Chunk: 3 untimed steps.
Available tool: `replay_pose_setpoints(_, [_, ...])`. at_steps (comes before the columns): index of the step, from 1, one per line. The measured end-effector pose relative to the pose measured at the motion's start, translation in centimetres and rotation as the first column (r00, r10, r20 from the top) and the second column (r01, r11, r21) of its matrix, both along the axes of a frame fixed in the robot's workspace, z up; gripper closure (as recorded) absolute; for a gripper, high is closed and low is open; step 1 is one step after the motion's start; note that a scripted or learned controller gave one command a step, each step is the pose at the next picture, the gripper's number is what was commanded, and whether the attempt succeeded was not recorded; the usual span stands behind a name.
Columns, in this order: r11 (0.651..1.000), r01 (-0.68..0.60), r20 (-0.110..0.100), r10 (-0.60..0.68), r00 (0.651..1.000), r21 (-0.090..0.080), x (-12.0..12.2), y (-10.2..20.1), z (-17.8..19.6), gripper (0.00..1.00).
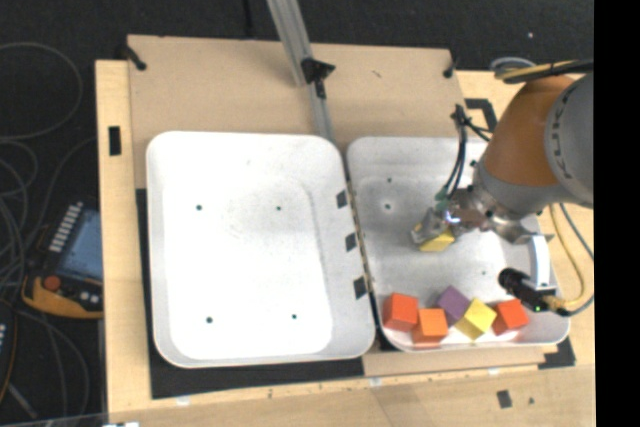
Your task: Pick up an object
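My gripper hangs over the middle of the right bin, reaching in from the right under the orange wrist band. A small yellow block shows right at the fingertips, seemingly between them. Along the bin's front edge lie an orange block, a second orange block, a purple block, a yellow block and an orange-red block.
The left bin sits beside the right one, their rims meeting near the centre. A slanted metal pole rises from the bench behind the bins. Cables and a handheld pendant lie off the bench at left.
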<state>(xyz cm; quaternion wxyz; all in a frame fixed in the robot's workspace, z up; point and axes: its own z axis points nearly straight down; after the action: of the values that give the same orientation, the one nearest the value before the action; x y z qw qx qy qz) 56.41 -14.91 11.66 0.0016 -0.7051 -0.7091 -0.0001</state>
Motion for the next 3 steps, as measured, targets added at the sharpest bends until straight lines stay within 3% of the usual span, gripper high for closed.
replay_pose_setpoints(1, [1.000, -0.005, 0.014, 0.005, 1.000, -0.001, 5.3, 7.8, 8.5, 1.00])
replay_pose_setpoints(2, [1.000, -0.003, 0.001, 0.003, 1.000, 0.001, 2.6, 15.5, 8.0, 1.00])
replay_pose_setpoints(3, [1.000, 0.008, 0.003, -0.008, 1.000, -0.005, 3.6, 11.0, 8.0, 1.00])
